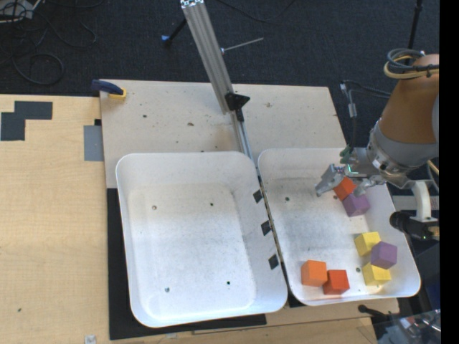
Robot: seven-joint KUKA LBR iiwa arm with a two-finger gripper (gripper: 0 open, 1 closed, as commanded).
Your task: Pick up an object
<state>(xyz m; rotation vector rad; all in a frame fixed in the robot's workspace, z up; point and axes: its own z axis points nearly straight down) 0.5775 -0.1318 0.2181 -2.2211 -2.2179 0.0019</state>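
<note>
I see the gripper (343, 183) low in the right bin (301, 264), over an orange block (345, 188). I cannot tell its grip

I saw the bench (172, 117) held two white bins, the left bin (136, 185) beside the right bin (301, 170).

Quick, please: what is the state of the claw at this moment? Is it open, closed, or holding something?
Claw: over the right bin, shut on an orange-red block, just beside a purple block.
</note>
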